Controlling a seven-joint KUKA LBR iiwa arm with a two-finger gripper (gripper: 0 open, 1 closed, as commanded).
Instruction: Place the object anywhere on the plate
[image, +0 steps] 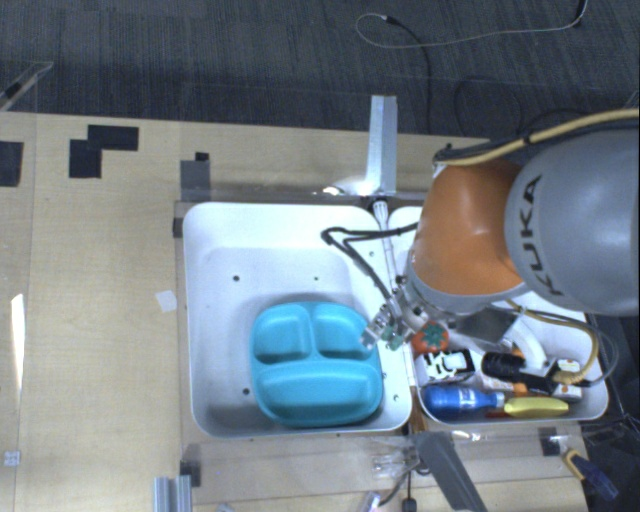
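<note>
A blue divided plate lies in the front part of the left white bin. My gripper hangs at the plate's right rim, over the wall between the two bins. The grey arm with its orange band covers most of the right bin behind it. A small orange and teal object sits just right of the gripper. Whether it is in the gripper's grasp is hidden from me.
The right bin holds a blue bottle, a yellow item, a black and red marker and a white and black piece. A metal post stands behind the bins. Cables trail over the left bin's back right.
</note>
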